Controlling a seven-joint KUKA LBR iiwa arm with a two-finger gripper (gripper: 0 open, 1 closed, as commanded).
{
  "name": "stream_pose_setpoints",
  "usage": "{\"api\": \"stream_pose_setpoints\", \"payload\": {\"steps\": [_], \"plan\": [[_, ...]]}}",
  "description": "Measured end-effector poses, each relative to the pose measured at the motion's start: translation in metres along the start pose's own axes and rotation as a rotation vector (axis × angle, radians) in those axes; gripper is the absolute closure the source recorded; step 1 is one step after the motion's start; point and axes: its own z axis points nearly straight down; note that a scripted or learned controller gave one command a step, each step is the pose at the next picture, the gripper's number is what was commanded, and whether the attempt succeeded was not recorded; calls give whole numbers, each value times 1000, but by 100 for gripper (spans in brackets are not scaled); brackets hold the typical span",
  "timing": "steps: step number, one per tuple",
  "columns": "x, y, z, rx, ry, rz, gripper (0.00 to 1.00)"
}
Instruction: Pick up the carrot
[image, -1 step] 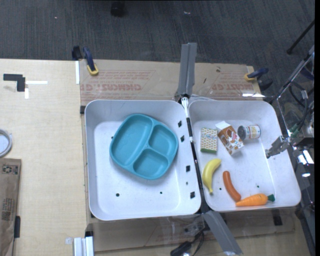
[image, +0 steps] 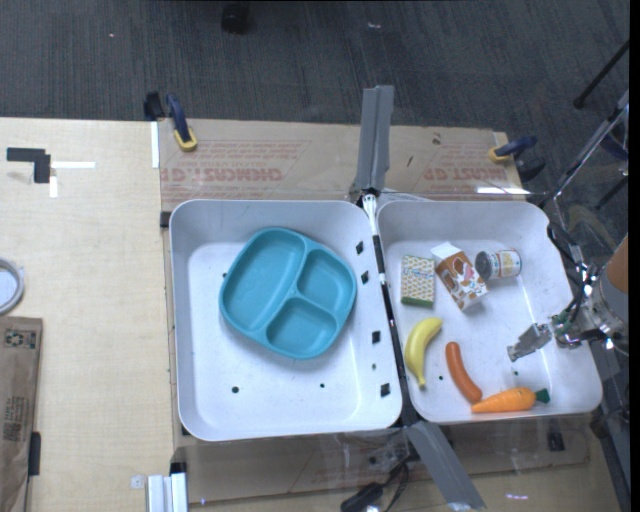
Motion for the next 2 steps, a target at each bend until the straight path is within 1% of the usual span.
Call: {"api": "stream_pose_setpoints", "payload": {"steps": [1,2], "plan": [[0,0,35,-1,0,-324,0],[-1,0,34,-1,-2,-574,0]]}}
